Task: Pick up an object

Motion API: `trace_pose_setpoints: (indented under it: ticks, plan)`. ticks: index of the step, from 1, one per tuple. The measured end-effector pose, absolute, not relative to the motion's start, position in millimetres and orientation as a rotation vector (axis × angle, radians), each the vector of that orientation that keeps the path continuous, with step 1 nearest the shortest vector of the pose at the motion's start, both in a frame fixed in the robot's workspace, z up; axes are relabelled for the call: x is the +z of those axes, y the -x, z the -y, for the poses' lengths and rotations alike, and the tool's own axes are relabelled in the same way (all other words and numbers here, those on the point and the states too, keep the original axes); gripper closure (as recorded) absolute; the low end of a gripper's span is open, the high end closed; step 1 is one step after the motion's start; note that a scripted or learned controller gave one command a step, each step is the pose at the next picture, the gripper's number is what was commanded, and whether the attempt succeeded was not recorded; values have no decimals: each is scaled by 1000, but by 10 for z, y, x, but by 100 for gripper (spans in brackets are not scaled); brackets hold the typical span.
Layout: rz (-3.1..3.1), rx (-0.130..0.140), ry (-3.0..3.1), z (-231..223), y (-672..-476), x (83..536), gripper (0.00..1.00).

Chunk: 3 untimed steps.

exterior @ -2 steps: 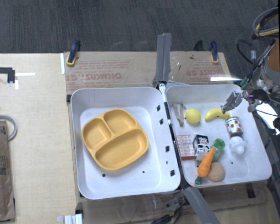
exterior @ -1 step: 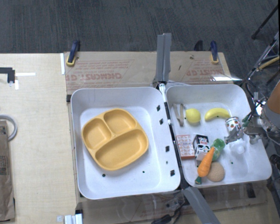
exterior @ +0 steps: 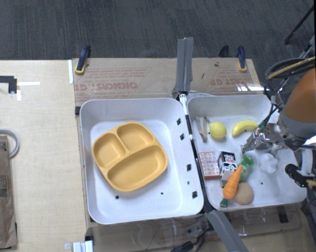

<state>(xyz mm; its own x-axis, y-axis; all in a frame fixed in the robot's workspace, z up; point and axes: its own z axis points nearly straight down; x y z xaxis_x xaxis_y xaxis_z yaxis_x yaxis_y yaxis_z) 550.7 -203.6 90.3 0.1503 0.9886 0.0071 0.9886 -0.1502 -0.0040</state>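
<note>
The right bin [exterior: 260, 101] holds a yellow lemon [exterior: 217, 130], a banana [exterior: 244, 127], a pair of pale wooden sticks [exterior: 202, 129], a red-and-white box [exterior: 208, 165], a small black-and-white carton [exterior: 228, 159], a carrot [exterior: 232, 182], a brown round lump [exterior: 244, 194], a green item [exterior: 247, 162] and a clear plastic piece [exterior: 268, 163]. My gripper [exterior: 258, 140] hangs low over the right half of this bin. It is just below the banana and above the green item. Nothing shows as held in it.
The left bin [exterior: 93, 202] carries a yellow divided plate [exterior: 129, 156]. A grey divider post [exterior: 184, 65] rises between the bins at the back. Blue clamps [exterior: 83, 58] pin cardboard behind them. The arm's orange band [exterior: 306, 99] and cables crowd the right edge.
</note>
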Motion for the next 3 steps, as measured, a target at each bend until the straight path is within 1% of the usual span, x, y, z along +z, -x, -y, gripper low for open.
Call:
trace_pose_setpoints:
  ticks: [1,2,3]
  plan:
    - [2043,-4,2377,2037,-5506,904,0]
    - [1748,-1,2602,1980,-5803,905,0]
    - [1752,5,2604,2002,-5798,996,100]
